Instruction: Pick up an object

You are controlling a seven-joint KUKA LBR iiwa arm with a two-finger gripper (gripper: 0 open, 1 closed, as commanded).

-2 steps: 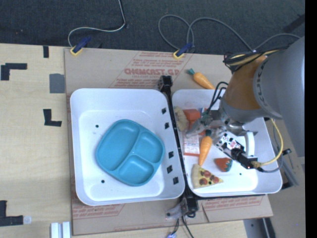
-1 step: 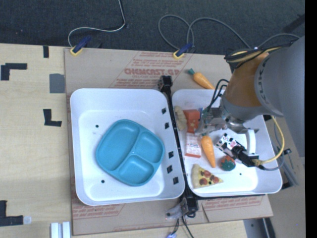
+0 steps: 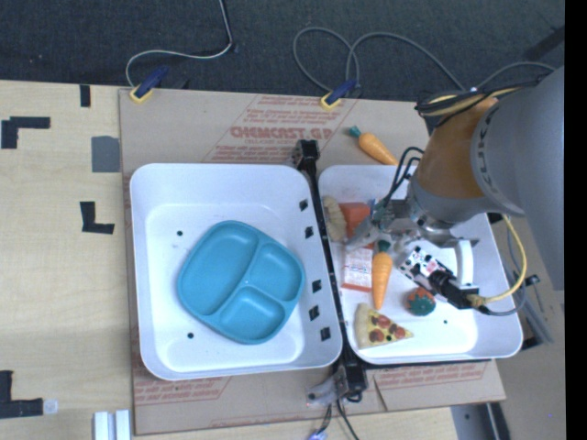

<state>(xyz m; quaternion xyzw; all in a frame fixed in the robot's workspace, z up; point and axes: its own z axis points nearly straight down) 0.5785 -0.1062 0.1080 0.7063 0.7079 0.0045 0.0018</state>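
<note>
Carrot lies in right bin, just beside/below end effector; can't tell its grip state.

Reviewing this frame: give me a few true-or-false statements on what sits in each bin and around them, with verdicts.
1. The blue divided plate lies in the left bin. True.
2. The pizza slice lies on the blue plate. False: it lies in the right bin, near its front edge.
3. One carrot lies outside the bins on the cardboard. True.
4. A second carrot lies in the right bin. True.
5. The arm is over the left bin. False: it is over the right bin.
</note>
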